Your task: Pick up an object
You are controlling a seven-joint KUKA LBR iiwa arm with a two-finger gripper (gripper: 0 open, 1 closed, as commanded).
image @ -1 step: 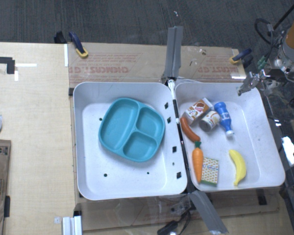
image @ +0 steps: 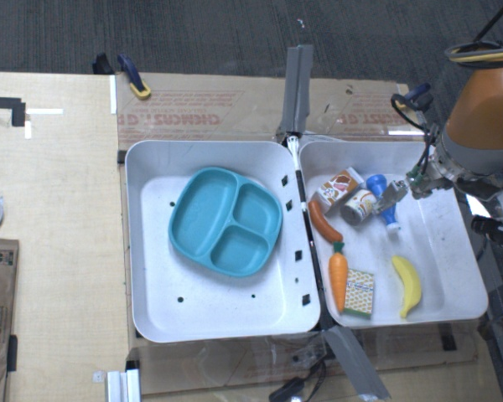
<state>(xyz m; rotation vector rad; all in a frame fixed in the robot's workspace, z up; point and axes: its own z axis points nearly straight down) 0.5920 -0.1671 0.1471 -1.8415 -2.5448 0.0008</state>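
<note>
Near edge of right bin (image: 474,304): patterned cracker box (image: 360,292), glossy plastic carrot (image: 338,280), curved banana (image: 407,285). Mid-bin: sausage (image: 324,220), can (image: 360,207), blue bottle (image: 382,198) beside tool (image: 394,193); grip state unreadable. Left bin: teal divided plate (image: 226,221). Far cardboard lettering mirrored, illegible.

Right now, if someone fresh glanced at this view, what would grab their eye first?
Probably the blue plate, a three-part dish lying alone in the left bin. Next, the bright toy food in the right bin: a banana near the front, a carrot by the divider, a hot dog behind it. The gripper hangs over the can and blue bottle.
</note>
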